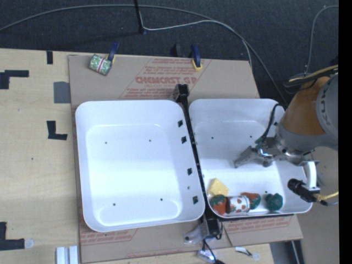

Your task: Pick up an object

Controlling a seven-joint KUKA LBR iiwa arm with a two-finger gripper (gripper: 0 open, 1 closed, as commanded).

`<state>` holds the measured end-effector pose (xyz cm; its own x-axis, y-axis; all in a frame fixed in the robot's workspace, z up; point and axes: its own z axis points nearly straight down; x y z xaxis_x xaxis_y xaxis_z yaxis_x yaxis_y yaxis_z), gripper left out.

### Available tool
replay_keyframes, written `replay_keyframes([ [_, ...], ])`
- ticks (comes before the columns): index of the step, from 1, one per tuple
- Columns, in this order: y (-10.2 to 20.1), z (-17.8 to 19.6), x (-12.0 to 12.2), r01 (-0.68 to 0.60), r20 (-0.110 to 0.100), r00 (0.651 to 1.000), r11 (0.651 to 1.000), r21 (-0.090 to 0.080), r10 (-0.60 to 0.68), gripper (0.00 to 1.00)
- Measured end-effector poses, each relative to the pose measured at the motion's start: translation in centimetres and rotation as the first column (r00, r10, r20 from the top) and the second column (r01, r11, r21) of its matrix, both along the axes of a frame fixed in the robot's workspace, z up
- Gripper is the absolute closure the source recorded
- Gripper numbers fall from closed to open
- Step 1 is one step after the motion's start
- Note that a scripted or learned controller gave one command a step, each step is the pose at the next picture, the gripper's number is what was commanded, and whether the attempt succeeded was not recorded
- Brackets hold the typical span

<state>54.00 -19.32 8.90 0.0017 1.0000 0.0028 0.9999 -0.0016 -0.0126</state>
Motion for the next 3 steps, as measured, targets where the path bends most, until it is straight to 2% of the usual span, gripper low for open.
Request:
replay_keyframes([
  [1,1.7,-0.4,2.0,-0.003,0.013,1.000,1.000,-0.004,0.003,0.00],
  [2,-1.4,-0.3,1.9,-0.001,0.015,1.000,1.000,-0.003,0.001,0.00],
  [3,1.2,-0.3,0.8,-0.003,0.015,1.000,1.000,-0.004,0.003,0.00],
])
